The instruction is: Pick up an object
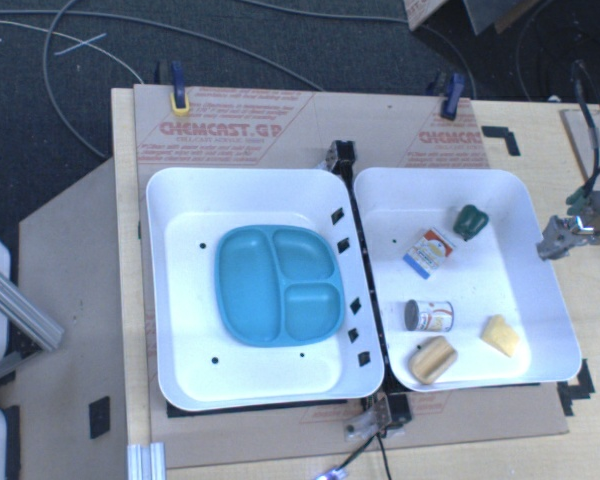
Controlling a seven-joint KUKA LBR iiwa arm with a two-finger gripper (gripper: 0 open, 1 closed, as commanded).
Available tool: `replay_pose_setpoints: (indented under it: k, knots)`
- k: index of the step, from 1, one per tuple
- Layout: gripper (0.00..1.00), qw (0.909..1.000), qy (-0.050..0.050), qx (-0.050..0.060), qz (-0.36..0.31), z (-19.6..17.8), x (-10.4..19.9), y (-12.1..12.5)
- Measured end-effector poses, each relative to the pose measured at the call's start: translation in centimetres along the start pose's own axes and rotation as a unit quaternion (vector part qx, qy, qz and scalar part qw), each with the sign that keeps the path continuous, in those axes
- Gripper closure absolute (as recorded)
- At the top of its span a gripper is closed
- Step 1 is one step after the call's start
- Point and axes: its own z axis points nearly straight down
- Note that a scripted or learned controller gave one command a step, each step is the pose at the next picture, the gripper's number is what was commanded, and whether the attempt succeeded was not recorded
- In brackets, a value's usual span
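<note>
The right bin point(520, 200) holds several small objects. A dark green lump point(470, 222) lies at the back, with a small white, blue and orange box point(428, 252) just left of it. A little can point(430, 316) lies on its side near the middle. At the front sit a tan bread-like piece point(432, 359) and a pale yellow wedge point(500, 335). My gripper point(563, 236) is a small grey shape at the far right, just outside the right bin's rim and level with the green lump. It has nothing in it.
The left bin point(170, 268) holds a blue divided plate point(280, 284). A black divider with clips point(352, 258) runs between the bins. Clamps point(179, 96) pin the cardboard sheet at the back. Cables trail over the dark floor beyond the bench.
</note>
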Motion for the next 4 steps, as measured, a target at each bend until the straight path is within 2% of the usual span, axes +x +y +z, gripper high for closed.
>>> replay_pose_setpoints:
  k: [1, 3, 4]
  knots:
    - [1.0, 1.0, 0.003, 0.004, -0.002, -0.3, 5.7, 0.1]
    - [1.0, 1.0, 0.002, 0.004, -0.001, -0.4, 16.9, 1.1]
    - [1.0, 1.0, 0.002, 0.006, -0.001, 1.3, 22.6, 0.8]
